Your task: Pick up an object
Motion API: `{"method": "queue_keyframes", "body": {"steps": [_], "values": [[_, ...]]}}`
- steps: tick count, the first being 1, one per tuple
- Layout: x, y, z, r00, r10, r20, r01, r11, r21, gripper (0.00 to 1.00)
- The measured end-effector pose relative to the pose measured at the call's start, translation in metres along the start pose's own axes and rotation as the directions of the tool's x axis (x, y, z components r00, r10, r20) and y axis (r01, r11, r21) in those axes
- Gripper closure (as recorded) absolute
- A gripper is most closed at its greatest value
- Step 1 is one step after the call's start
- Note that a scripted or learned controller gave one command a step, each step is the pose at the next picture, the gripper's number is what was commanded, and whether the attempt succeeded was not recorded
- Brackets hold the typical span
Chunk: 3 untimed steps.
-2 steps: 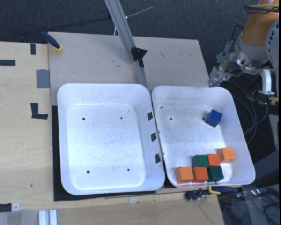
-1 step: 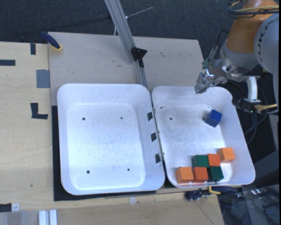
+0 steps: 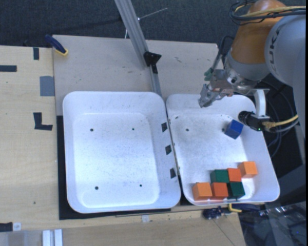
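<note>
— Two white bins sit side by side on the bench, and all the contents are in one of them. The left bin [image 3: 115, 152] has just small dark dots on its floor. The right bin [image 3: 215, 147] holds every block.

— What's in there?

— A blue block [image 3: 234, 129] lies by itself in the upper part of the bin, near the right wall, turned at an angle. Well apart from it, down at the near end, there's a cluster: an orange block [image 3: 201, 190] at the near left, another orange block [image 3: 219, 189] just beside it, a dark green block [image 3: 220, 176] behind that, a second green block [image 3: 237, 189] to the right, a reddish-orange one [image 3: 234, 175] next to the green, and a lighter orange block [image 3: 248, 168] at the far right of the group. They look packed close, several touching.

— And the arm?

— It reaches in from the right, with the gripper [image 3: 207, 99] hanging over the far rim of the right bin, up and left of the blue block and clear of it. Nothing is between its fingers. I can't tell from here whether the jaws are spread or pressed together.
</note>
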<state>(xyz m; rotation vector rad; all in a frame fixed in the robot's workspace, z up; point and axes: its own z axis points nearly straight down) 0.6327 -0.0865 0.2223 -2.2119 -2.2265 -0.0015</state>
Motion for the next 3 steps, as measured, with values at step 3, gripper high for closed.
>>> {"method": "queue_keyframes", "body": {"steps": [3], "values": [[0.156,-0.054,-0.019,1.0,-0.001,0.001,0.001,1.0,0.0,1.0]]}}
